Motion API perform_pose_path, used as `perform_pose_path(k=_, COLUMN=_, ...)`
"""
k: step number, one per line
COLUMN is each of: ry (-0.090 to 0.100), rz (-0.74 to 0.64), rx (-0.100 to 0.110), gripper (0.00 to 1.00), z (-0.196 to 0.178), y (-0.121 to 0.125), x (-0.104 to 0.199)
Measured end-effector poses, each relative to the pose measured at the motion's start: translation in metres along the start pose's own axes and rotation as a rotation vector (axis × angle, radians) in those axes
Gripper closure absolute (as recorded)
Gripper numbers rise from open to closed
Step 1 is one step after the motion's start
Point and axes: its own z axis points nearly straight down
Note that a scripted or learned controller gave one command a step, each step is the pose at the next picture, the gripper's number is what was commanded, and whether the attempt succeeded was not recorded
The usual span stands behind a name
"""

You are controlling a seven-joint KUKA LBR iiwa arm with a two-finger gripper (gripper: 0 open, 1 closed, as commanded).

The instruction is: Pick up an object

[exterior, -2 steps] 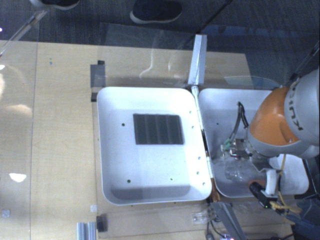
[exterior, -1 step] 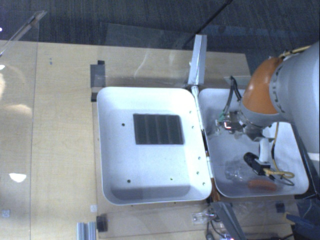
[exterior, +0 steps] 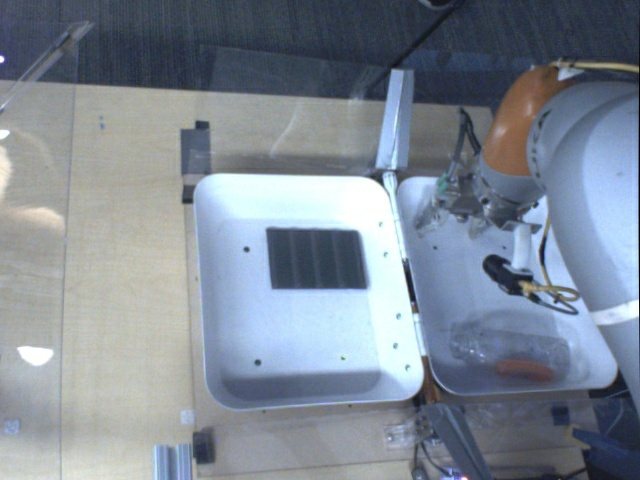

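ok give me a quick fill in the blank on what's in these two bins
1. The dark ribbed rectangular pad lies in the ____ bin as the camera sees it.
2. The clear plastic bottle lies in the right bin, near its ____ edge in the picture.
3. The band above the arm's wrist is coloured ____.
4. The end effector hangs over the ____ bin as the camera sees it.

Missing words: left; lower; orange; right
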Motion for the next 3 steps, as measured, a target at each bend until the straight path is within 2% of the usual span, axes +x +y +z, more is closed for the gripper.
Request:
perform_pose_path(k=1, ry=-0.001, rz=-0.147, rx=0.0, gripper=0.0, z=-0.062, y=0.025, x=-0.079)
perform_pose_path(k=2, ry=-0.001, rz=0.025, rx=0.003, gripper=0.0, z=-0.113, y=-0.032, x=-0.093)
perform_pose_path(k=3, ry=0.001, rz=0.12, rx=0.005, gripper=0.0, z=-0.007, y=-0.08, x=-0.037)
